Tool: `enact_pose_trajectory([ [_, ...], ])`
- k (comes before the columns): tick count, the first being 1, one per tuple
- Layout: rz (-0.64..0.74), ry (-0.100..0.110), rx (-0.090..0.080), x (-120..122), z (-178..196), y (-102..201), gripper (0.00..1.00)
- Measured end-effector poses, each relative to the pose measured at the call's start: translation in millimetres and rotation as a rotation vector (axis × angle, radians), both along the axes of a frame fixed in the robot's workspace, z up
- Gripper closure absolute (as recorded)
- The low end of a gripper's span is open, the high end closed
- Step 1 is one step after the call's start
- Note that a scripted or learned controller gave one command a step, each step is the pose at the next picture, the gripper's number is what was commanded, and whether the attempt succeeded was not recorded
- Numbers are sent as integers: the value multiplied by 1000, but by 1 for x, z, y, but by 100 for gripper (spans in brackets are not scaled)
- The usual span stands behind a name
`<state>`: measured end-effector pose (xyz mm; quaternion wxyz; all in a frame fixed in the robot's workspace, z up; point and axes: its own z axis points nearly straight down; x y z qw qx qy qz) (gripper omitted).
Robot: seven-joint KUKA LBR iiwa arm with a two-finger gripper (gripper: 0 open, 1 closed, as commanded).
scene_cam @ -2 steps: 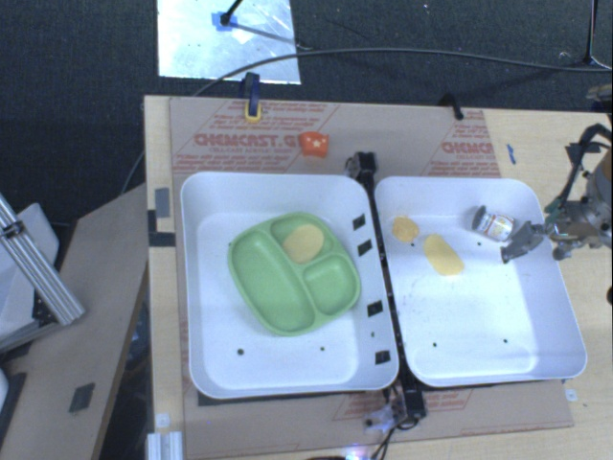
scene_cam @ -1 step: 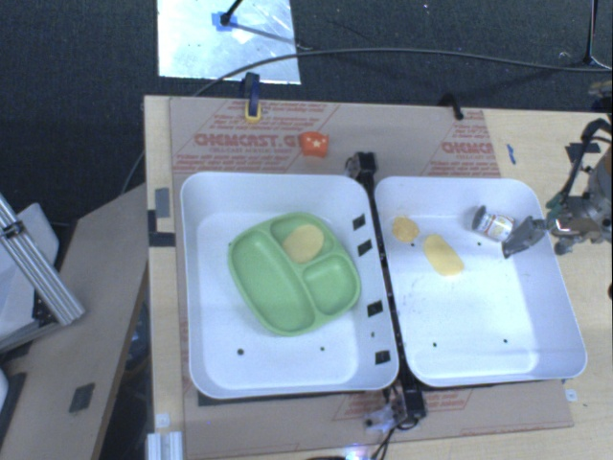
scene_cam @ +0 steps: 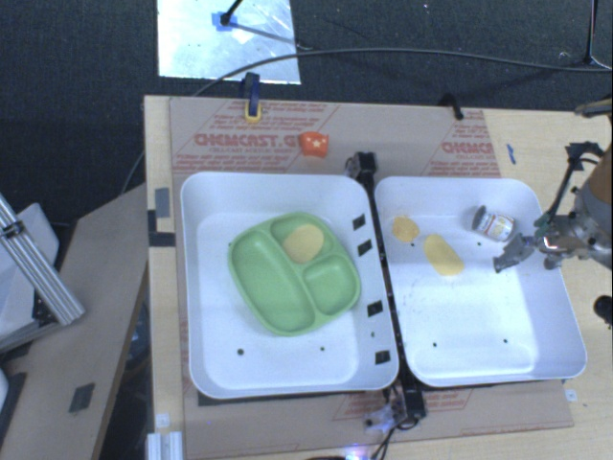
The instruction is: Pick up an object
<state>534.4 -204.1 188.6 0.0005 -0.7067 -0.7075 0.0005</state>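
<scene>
Objects for picking lie in both bins, and I count three loose ones in the right bin (scene_cam: 536, 348): a small jar (scene_cam: 494, 224) with a pale label lying on its side near the far right corner, a yellow oval piece (scene_cam: 443, 255) toward the middle of the far half, and a smaller round yellow piece (scene_cam: 406, 228) near the far left corner, just beside the divider between the bins. The two yellow pieces sit near each other but apart; the jar is apart from both.

From my screen the gripper (scene_cam: 525, 249) hangs over the right edge of that bin, its dark tips pointing toward the bin's middle, just beside the jar and on the near side of it. Nothing sits between its tips. I cannot tell from this view how it is set.

My other bin, the left bin (scene_cam: 220, 353), carries a green divided plate (scene_cam: 278, 290) lying flat across its middle, turned at a slant. A pale yellow round piece (scene_cam: 305, 243) rests in the plate's far compartment.

Beyond the bins, on the bench's brown board (scene_cam: 402, 127), sits a small orange item (scene_cam: 313, 144) near the far edge.
</scene>
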Motion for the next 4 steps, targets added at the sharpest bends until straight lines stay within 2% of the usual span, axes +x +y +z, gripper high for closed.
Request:
enact_pose_trajectory([
  [1, 1, 0, 0, 5, -43, 1, 0],
  [2, 0, 1, 1, 1, -105, 1, 0],
  [3, 0, -5, -1, 3, -91, 1, 100],
  [4, 3, -7, -2, -1, -28, 3, 100],
])
